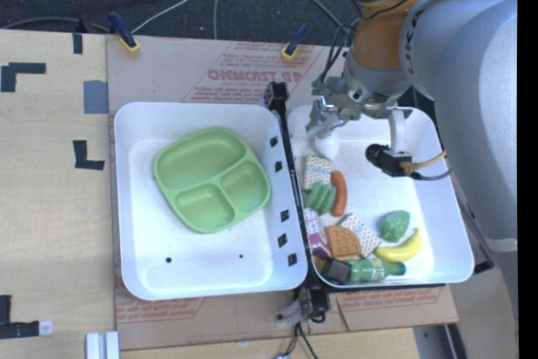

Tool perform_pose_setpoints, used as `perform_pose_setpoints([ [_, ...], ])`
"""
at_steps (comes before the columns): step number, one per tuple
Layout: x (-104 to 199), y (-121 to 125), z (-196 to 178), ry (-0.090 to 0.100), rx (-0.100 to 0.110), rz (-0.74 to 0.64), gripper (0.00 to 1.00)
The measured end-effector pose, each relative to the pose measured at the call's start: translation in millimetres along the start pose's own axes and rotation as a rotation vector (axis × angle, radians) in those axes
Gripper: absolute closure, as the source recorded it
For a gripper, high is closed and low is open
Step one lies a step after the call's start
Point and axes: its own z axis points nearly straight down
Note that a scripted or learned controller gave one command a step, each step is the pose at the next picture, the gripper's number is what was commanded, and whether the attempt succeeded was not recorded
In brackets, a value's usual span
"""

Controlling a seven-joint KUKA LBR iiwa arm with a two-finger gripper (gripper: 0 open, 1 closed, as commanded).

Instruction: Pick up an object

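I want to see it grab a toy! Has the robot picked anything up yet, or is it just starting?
Nothing looks picked up yet. The gripper is over the back of the right bin, with no toy visible in it. The hot dog, banana, waffle and green toy all lie in that bin. The green divided plate sits in the left bin. The grab is still left.
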Motion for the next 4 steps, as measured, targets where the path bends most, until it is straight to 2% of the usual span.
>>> perform_pose_setpoints([
  [1,0,-1,1,-0.001,0.002,0.001,0.0],
  [2,-30,-36,1,-0.001,0.002,0.002,0.0],
  [3,-70,-75,92,0.0,-0.002,0.002,0.0],
  [4,-61,-88,98,-0.002,-0.006,0.002,0.0],
])
